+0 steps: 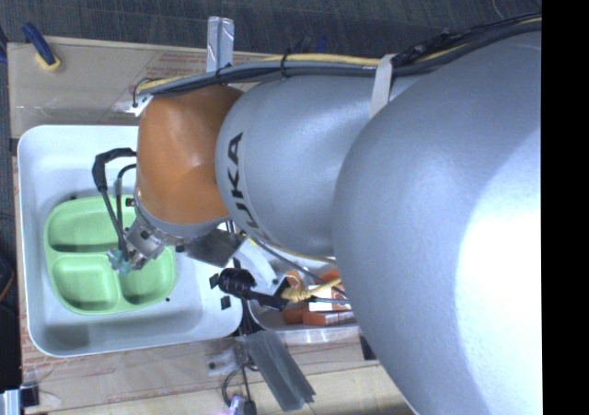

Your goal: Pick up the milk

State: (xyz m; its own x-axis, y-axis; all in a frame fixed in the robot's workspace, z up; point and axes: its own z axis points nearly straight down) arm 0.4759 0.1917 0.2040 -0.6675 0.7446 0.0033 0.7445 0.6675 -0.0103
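My gripper [126, 255] hangs low over the left white bin [55, 335], right above a green divided tray [78, 252] that lies in it. The gripper's tip is at the tray's right side, near the ridge between its compartments. The grey arm with its orange band [179, 160] reaches in from the right and covers most of the bench, including nearly all of the right bin.
A sliver of the right bin [276, 326] peeks out below the arm, holding orange and red packaged items [317, 307]. Black cables [110, 185] loop beside the wrist. A wooden bench edge [83, 68] runs along the back, with a blue-and-yellow object [39, 47] at the far left.
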